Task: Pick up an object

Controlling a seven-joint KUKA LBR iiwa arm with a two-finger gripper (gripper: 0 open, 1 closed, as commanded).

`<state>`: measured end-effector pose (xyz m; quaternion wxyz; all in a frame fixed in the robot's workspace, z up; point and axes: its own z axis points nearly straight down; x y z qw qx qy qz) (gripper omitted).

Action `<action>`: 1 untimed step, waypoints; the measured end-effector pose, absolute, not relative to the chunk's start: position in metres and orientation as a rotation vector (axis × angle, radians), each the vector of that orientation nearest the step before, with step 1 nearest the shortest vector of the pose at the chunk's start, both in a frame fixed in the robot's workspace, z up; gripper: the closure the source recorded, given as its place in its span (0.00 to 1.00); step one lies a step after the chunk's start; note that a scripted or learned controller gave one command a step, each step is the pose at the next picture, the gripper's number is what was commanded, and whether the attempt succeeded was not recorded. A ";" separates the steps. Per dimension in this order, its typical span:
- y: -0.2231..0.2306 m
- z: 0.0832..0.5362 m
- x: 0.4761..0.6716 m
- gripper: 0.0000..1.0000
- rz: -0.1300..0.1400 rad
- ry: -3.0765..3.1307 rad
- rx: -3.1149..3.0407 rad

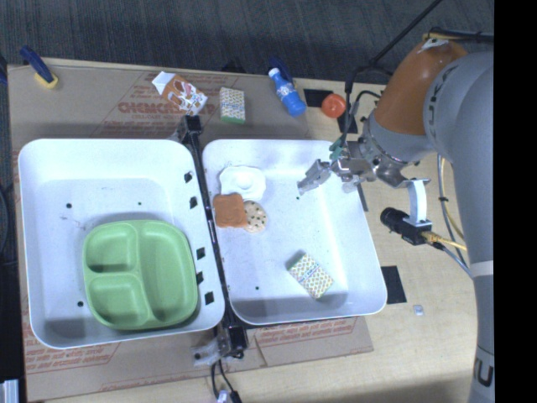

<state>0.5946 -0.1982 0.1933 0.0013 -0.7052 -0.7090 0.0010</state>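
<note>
Near right bin's front (361, 296): patterned, seemingly boxy packet (310, 275).

bins x2: left bin (33, 225) + right bin (361, 259) | green tray (138, 273) x1, 3 compartments | in right bin, 4 items: white round thing (242, 180), brown piece (229, 211), cookie (256, 218), patterned packet (310, 275) | behind bins, 5 items: snack bag (179, 93), small box (232, 105), blue bottle (287, 91), orange ball (334, 105), blue-yellow clip (39, 67)

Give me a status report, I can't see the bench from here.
Pincer over right bin, nothing between its fingers. Patterned packet lies near front wall, untouched. Toy foods cluster at left wall. Path clear.
</note>
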 end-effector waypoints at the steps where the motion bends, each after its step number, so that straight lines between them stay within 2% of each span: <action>1: -0.149 0.238 0.539 0.00 0.001 -2.227 -2.212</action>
